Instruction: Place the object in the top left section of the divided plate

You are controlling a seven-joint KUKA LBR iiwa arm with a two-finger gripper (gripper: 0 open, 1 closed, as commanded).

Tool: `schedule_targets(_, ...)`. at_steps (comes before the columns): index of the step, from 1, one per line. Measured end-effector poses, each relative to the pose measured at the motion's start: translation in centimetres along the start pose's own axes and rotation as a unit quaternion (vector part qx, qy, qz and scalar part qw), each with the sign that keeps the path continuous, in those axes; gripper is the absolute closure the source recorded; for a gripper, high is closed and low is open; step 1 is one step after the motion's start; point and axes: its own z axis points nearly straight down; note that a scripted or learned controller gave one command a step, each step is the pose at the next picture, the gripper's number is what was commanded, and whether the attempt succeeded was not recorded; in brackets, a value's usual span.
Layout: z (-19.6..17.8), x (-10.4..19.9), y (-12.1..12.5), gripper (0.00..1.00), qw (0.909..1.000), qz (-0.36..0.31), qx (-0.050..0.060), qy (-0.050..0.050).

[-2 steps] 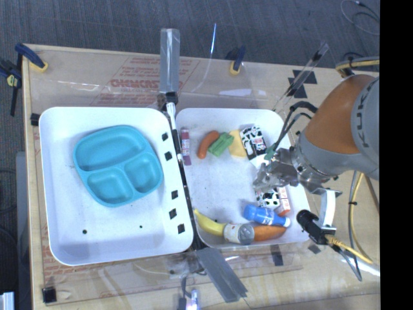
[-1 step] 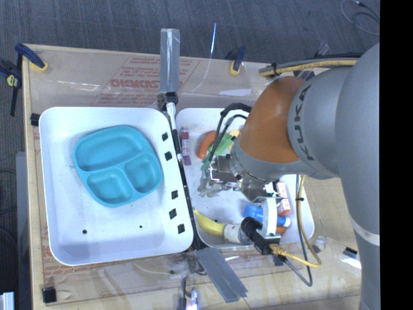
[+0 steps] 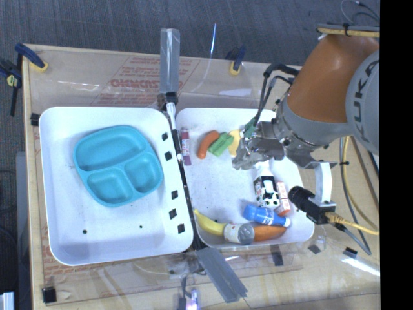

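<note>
In the left bin [image 3: 58, 237] the blue divided plate [image 3: 117, 165] lies flat, its long axis running from upper left to lower right, the single large section toward the far side and two smaller ones nearer. It is a rounded, glossy light-blue plate. In the right bin [image 3: 213, 192] the gripper [image 3: 248, 152] hangs above the floor near an orange carrot [image 3: 208, 143] and a green piece [image 3: 220, 144]; whether it is open or holds anything cannot be told.
</note>
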Motion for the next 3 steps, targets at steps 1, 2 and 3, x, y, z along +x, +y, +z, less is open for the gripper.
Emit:
schedule_targets(1,10.4,1.2,-1.2,1.0,0.9991,-0.042,0.003,0.0)
schedule_targets(2,-3.2,-3.8,-0.7,1.0,0.9993,-0.037,-0.001,0.0)
schedule_targets(3,4.3,-6.8,-0.6,1.0,0.995,0.099,0.003,0.0)
